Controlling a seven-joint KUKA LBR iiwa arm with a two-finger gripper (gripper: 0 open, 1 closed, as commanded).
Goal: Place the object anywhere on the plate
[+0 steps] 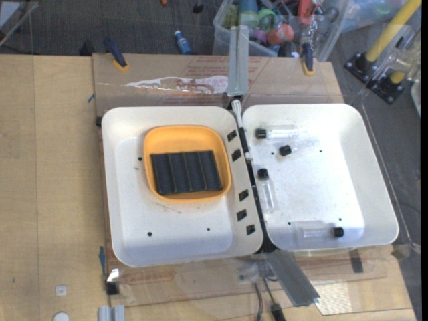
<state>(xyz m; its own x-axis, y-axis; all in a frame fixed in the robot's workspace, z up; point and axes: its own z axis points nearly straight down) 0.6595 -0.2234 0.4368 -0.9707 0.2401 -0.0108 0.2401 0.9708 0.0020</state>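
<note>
Presently listed, one bench [47, 179] of pale wood bearing two shallow white bins side by side. Left bin [127, 239]: holds one orange plate [155, 139], squarish with rounded corners, set toward the bin's far half. Black block [186, 172]: the task's thing, flat, ridged in four lengthwise bars, lying on the plate and covering most of its floor, with the near edge close to the plate's near rim. Right bin [374, 199]: holds several small clear tubes with black caps, well apart from one another. One tube [277, 133] lies near the far left corner. A loose black cap [285, 151] sits just beside it. A second tube [265, 189] lies along the left wall. A third tube [319, 232] lies near the front wall. Seam between the bins: a row of small black tabs [241, 176] runs along it. Beyond the bins: a clear tub of coloured toys [281, 12], two blue clamps, one to the left [118, 60], and a yellow pole [401, 19] at the far right. Gripper: state cannot be told; nothing touches the block or the plate from above.
</note>
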